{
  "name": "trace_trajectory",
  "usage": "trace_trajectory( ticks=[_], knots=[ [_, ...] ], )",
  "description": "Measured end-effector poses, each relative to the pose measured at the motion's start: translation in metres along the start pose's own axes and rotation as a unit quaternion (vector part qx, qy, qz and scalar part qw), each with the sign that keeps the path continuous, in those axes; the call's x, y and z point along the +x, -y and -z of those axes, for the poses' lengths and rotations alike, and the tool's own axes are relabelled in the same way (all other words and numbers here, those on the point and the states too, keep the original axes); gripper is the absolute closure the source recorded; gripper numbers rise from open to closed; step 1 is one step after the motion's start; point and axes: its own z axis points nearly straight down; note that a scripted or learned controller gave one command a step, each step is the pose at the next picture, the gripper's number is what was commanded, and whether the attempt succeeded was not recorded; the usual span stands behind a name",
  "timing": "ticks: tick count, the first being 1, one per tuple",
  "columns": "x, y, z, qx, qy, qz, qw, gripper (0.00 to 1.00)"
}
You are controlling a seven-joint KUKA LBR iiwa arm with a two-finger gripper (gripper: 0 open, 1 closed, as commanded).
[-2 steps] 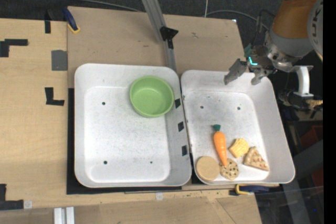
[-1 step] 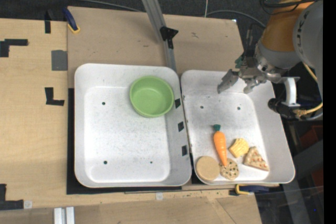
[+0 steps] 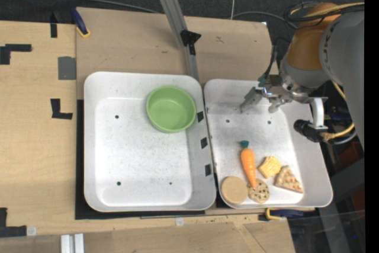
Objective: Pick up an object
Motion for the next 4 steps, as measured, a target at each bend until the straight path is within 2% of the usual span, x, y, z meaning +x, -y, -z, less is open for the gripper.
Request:
trace_trajectory(
  ticks=[1,2,3,4],
  knots=[
    [0.001,0.0,-0.052,-0.003,0.001,0.0,1.0,0.0],
    [0.001,0.0,-0.04,-0.002,0.0,0.001,1.0,1.0],
    [0.002,0.0,0.002,-0.005,0.0,0.0,1.0,1.0],
    [-0.003,-0.003,0.064,-0.006,0.001,0.0,1.0,1.0]
  ],
)
